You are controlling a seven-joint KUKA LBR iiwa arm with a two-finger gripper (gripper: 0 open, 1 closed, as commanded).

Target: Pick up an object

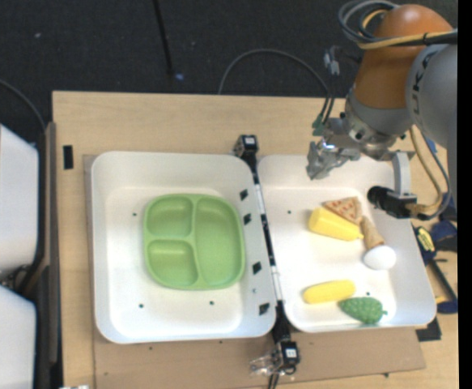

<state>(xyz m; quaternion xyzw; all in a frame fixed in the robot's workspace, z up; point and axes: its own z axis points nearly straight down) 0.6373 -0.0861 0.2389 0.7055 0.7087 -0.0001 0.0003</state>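
The claw is hovering over the right bin (well above the cheese wedge); I cannot tell its state.

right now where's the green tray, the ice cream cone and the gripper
green tray (193,241): camera view, middle divider
ice cream cone (375,244): camera view, where cone meets scoop
gripper (323,162): camera view, between fingertips

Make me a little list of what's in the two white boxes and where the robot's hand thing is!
left bin: green divided plate
right bin: toy food
near middle: yellow cheese wedge, pizza slice touching it
right side: ice cream cone
front: yellow corn-like piece, green bumpy piece beside it
gripper: above the right bin's back edge, holding nothing seen
arm: reaches in from the right
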